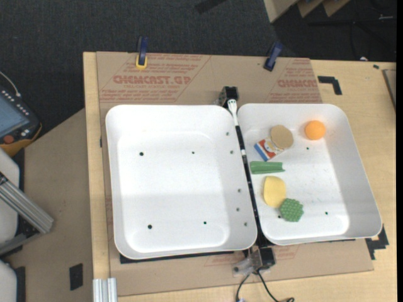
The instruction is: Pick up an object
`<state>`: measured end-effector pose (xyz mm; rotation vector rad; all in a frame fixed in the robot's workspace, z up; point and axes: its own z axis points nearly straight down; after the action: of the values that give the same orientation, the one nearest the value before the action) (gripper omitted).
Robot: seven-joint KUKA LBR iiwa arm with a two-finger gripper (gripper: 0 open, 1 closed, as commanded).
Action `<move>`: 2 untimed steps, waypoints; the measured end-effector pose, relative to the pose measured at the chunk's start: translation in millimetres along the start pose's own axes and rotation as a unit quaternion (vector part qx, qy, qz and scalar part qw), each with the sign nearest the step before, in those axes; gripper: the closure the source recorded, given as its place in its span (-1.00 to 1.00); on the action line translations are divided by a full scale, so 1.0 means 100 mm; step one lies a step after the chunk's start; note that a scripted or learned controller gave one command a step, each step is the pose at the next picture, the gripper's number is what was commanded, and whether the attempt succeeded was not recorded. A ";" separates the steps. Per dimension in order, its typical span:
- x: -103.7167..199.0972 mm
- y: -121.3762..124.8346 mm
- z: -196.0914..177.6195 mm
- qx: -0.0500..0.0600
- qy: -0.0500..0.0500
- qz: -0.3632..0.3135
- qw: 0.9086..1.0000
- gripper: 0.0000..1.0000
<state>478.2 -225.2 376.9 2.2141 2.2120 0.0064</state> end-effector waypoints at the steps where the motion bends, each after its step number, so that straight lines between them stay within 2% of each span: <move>1: 0.01 0.02 -0.04 0.003 0.000 -0.001 1.000 1.00; 2: 0.67 0.00 0.73 0.010 0.005 -0.004 1.000 1.00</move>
<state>479.2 -158.8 303.9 2.2211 2.2348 -0.0034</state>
